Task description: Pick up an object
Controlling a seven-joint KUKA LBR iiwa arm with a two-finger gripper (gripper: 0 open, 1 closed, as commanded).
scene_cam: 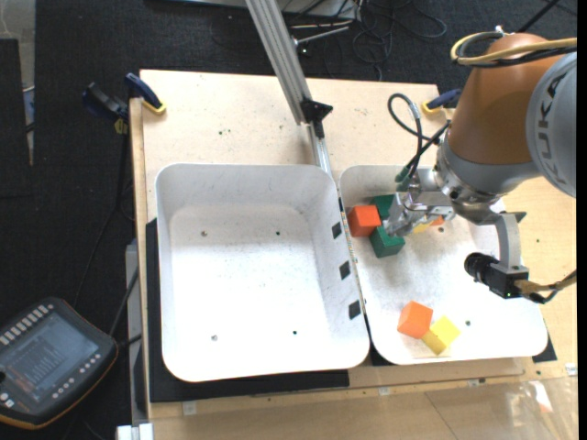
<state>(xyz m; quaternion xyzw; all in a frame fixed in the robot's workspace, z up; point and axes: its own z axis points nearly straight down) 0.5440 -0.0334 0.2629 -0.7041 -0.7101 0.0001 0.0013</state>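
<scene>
We log the gripper low in the right bin, at its upper left part, reaching down from the grey and orange arm that crosses in from the right. It sits on the green block, but its own body and the cables hide the tips, so we cannot tell whether it is spread or pinching anything. That green block is our best guess for the target: it lies just beside the red-orange block, possibly touching it, and both are close to the divider wall shared by the 2 bins. We judge that crowding explains the steep, nearly vertical approach, since a slanted one would risk the wall or the neighbour. A darker green shape shows behind the gripper, too hidden to name. Well apart, toward the bin's near edge, an orange block and a yellow block lie touching each other, out of the way. The left bin holds no blocks we can make out. Main hazards, in our judgement: nudging the red-orange block, or closing on an edge and slipping off.
</scene>
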